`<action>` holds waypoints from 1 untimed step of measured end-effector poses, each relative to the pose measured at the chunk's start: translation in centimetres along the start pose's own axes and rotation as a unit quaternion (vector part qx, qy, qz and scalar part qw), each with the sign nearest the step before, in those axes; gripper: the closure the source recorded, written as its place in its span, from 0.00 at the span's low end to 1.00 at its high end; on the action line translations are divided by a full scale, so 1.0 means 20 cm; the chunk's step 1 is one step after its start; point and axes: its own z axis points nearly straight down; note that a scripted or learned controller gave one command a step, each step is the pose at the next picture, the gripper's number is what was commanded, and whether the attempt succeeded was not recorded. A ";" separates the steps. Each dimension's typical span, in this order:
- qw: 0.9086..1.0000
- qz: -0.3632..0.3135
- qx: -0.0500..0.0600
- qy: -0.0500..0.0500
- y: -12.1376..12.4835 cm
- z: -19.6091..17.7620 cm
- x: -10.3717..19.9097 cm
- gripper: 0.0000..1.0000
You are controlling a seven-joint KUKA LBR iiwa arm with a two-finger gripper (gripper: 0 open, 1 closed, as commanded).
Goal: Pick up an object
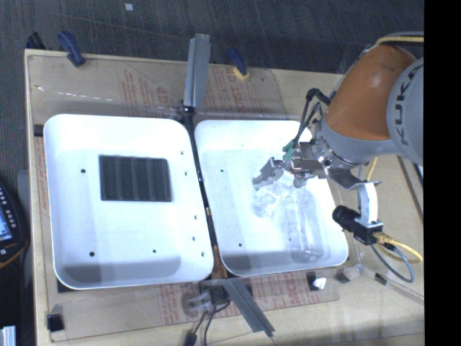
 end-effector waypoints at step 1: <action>0.991 0.133 0.001 0.000 -0.06 0.25 -0.28 0.00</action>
